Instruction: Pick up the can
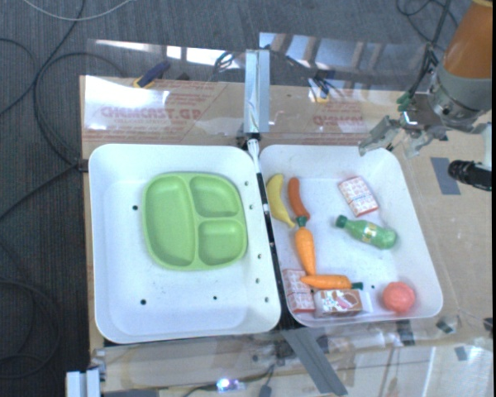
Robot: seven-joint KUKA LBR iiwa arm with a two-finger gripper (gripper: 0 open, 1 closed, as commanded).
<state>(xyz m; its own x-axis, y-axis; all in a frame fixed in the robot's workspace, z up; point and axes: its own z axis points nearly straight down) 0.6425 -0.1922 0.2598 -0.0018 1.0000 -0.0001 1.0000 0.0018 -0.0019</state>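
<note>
Red-and-white can (341, 303) on its side beside a carrot (325, 281); claw (394, 141) wide apart, empty, well away.

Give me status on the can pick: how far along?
Done: nothing yet. In hand: the gripper hangs open over the far right corner of the right bin, with nothing between its fingers. Left: the whole pick. The red-and-white labelled item at the bin's near edge, beside a carrot, may be the can; I cannot tell for sure.
</note>
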